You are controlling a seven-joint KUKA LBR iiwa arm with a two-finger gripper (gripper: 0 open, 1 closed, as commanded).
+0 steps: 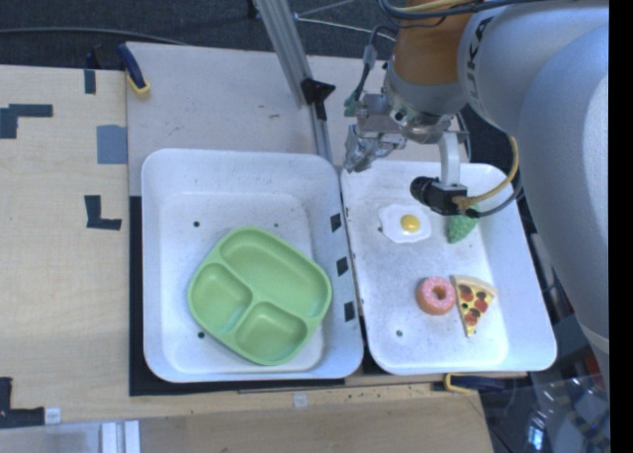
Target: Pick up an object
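Observation:
The right bin (514, 342) holds a fried egg toy (405, 224), a pink donut (435, 296), a pizza slice (474, 304) and a green toy (461, 228) partly behind a black part of the arm. My gripper (362, 156) hangs over the far left corner of the right bin, above and left of the egg. Nothing shows between its fingers. The left bin (168, 243) holds a green divided plate (259, 295).
A slanted metal pole (287, 41) rises behind the bins, close to the gripper. The grey arm with its orange band (450, 6) covers the upper right. Blue clamp (134, 70) sits at the bench's far left.

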